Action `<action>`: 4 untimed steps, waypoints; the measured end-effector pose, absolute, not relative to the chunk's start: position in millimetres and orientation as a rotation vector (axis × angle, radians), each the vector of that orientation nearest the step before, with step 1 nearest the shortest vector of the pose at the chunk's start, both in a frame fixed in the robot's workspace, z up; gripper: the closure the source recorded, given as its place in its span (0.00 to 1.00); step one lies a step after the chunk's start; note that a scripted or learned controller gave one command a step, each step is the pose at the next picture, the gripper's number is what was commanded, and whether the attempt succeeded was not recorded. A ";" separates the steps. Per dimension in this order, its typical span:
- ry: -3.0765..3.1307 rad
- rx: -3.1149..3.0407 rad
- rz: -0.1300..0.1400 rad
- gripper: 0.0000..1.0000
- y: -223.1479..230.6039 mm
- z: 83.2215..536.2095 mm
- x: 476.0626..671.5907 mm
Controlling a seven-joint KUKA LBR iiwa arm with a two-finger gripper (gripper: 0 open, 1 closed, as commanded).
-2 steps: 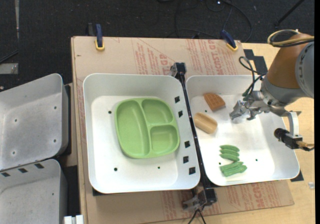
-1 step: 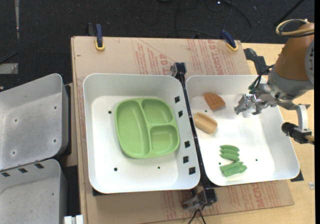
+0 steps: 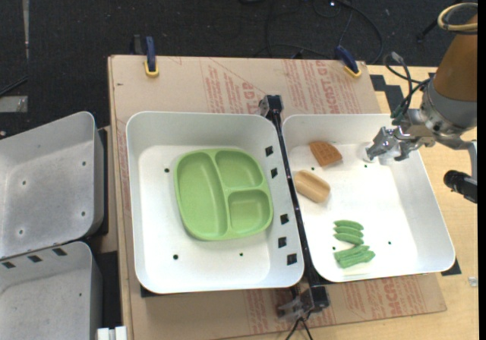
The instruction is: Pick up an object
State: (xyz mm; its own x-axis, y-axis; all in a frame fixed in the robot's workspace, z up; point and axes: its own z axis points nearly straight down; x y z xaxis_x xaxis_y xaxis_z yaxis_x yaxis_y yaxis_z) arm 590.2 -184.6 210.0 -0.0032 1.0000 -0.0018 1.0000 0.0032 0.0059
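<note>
The right bin [image 3: 410, 202] holds a flat brown bread slice [image 3: 326, 153], a tan bread roll [image 3: 312, 186] and a cluster of green pea pods [image 3: 352, 243]. My gripper [image 3: 378, 149] hangs over the bin's upper right part, to the right of the bread slice and apart from it. Nothing sits between its metal fingers. The arm comes in from the right with its orange band at the frame's edge.
The left bin [image 3: 148, 179] carries a green divided plate [image 3: 223, 193]. A black divider with clamps runs between the bins. Two grey trays [image 3: 45, 171] lie off the bench to the left. Cables cross the floor at the back.
</note>
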 end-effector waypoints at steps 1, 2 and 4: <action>2.220 2.213 0.005 1.00 -186.2 274.2 593.9; 2.231 2.215 0.000 1.00 -126.6 267.6 584.0; 2.233 2.214 -0.001 1.00 -17.3 260.8 553.0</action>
State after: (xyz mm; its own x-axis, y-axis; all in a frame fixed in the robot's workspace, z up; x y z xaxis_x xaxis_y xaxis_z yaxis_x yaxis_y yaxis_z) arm 553.0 -17.3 260.8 -0.0085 1.0000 0.0018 1.0000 0.0085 -0.0024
